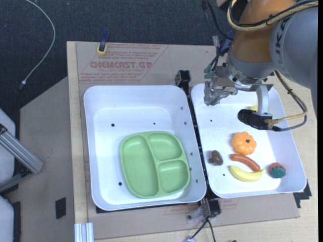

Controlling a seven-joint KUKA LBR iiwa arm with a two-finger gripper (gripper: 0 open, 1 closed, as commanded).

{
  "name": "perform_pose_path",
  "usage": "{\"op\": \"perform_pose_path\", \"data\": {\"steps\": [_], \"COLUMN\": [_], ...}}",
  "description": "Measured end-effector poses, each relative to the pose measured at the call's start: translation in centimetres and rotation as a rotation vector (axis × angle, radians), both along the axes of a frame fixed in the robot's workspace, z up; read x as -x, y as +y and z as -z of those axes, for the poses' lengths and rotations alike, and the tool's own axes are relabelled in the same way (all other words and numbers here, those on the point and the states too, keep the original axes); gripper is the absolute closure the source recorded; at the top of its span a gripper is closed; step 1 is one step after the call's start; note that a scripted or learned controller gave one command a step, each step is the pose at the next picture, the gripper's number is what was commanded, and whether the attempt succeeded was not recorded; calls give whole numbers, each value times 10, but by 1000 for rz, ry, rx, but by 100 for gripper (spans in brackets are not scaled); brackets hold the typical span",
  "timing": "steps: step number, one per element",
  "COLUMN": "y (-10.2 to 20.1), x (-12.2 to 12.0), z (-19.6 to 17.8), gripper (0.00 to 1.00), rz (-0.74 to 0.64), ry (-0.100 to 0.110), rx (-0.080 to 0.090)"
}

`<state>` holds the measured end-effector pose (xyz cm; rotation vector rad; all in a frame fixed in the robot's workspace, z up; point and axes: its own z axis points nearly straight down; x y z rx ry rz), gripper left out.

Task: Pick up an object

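A green divided plate [154, 163] is held by the left bin [96, 105]. In the right bin [287, 150] are set a pumpkin [244, 142], sausage [245, 161], brown lump [215, 158], strawberry-like toy [276, 171] and banana [246, 174], its length crosswise. The gripper [216, 96] state cannot be told.

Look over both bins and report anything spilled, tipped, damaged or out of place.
Nothing stands out. The green divided plate lies flat in the left bin. The pumpkin, sausage, banana, brown piece and strawberry sit inside the right bin.
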<state>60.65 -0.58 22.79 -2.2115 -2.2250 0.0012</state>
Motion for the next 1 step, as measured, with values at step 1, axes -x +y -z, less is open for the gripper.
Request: {"op": "perform_pose_path", "data": {"steps": [1], "y": [53], "x": [4], "z": [-10], "gripper": [100], "rz": [0], "ry": [-5], "rx": [1]}}
